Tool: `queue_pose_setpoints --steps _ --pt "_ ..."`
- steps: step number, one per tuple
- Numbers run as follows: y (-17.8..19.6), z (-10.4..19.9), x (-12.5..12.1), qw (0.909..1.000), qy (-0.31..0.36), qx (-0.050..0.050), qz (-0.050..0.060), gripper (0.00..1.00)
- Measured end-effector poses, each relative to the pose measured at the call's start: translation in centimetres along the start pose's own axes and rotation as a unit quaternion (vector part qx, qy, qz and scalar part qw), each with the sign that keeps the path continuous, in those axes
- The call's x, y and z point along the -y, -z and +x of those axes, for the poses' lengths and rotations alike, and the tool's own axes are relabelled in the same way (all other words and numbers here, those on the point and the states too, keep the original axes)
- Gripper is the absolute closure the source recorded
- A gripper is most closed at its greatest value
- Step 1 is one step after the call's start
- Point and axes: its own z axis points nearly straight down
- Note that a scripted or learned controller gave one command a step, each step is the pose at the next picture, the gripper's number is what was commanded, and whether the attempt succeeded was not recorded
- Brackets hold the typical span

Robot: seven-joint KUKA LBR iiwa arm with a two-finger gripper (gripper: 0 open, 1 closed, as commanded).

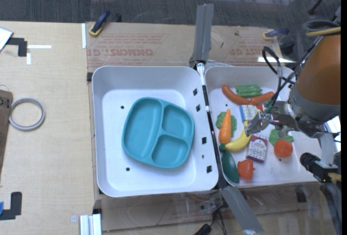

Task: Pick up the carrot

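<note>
Landmark: we take the yellow banana (238,142) in the right bin (303,177) as our reference, and here we go.
Carrot: the carrot (224,126) lies just left of the banana, orange and tapered, its narrow end pointing away from the banana and up the frame; it sits on something green, perhaps a leafy toy, which we can't name for sure.
Gripper: the gripper (256,123) hangs just above and right of the banana, near the carrot but apart from it; nothing shows between its fingers.
Claw state: we cannot tell whether it is apart or together, since the metal parts blur into the clutter beneath.
Arm: the arm (321,74) comes in from the right of the banana, its orange band large and cut off by the frame edge, covering part of the bin.
Neighbours: a long red pepper (244,98) and a green pod (248,89) lie beyond the banana; a small printed box (257,148) touches its right end; a tomato (283,148) sits further right, partly under the gripper's body.
Near edge: a dark green vegetable (229,166) and a red piece (245,168) lie below the banana.
Left bin: well left of the banana, the left bin (108,174) holds a blue divided plate (158,132).
</note>
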Motion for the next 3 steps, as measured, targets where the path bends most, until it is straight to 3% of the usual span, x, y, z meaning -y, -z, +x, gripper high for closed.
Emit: queue_pose_setpoints --steps 1,2,3 --pt "-3.1 0.9 0.1 1.0000 -0.009 0.000 0.000 0.00" --pt "-2.5 0.0 -1.9 0.9749 -0.223 0.000 0.000 0.00" --pt "-8.7 -1.9 -0.1 0.9775 -0.211 0.000 0.001 0.00"
